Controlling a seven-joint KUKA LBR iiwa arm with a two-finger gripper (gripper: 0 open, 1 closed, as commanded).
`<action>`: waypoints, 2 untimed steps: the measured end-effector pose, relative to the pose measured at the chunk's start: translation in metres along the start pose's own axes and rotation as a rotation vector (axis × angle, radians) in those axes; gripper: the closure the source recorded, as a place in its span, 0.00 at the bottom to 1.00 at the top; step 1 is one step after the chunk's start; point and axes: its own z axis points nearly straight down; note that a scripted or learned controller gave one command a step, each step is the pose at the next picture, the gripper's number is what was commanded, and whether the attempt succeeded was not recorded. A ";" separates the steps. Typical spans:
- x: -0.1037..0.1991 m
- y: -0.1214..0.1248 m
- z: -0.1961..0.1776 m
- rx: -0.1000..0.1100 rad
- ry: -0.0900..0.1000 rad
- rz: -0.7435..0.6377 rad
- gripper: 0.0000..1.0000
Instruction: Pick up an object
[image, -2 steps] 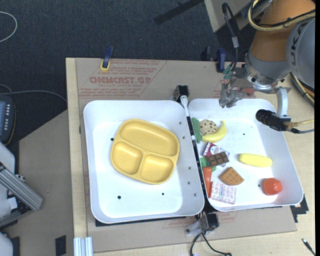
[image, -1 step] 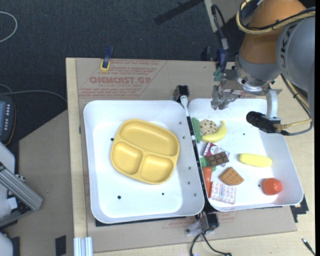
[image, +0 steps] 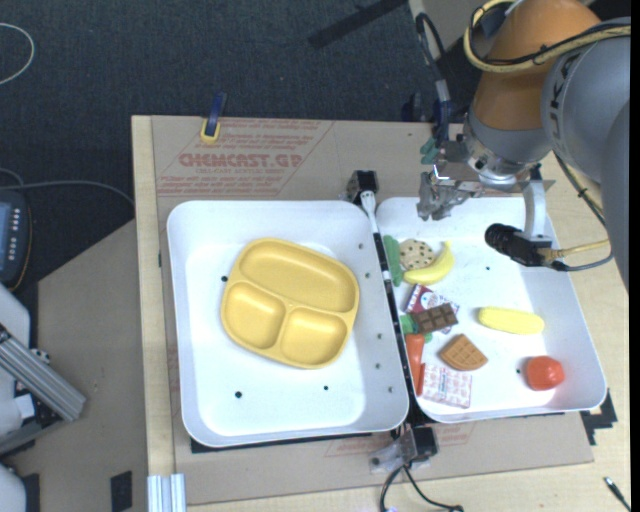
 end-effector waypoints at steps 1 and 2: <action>-0.007 -0.001 0.000 -0.001 0.000 0.002 1.00; 0.003 0.002 -0.017 -0.006 0.000 -0.001 1.00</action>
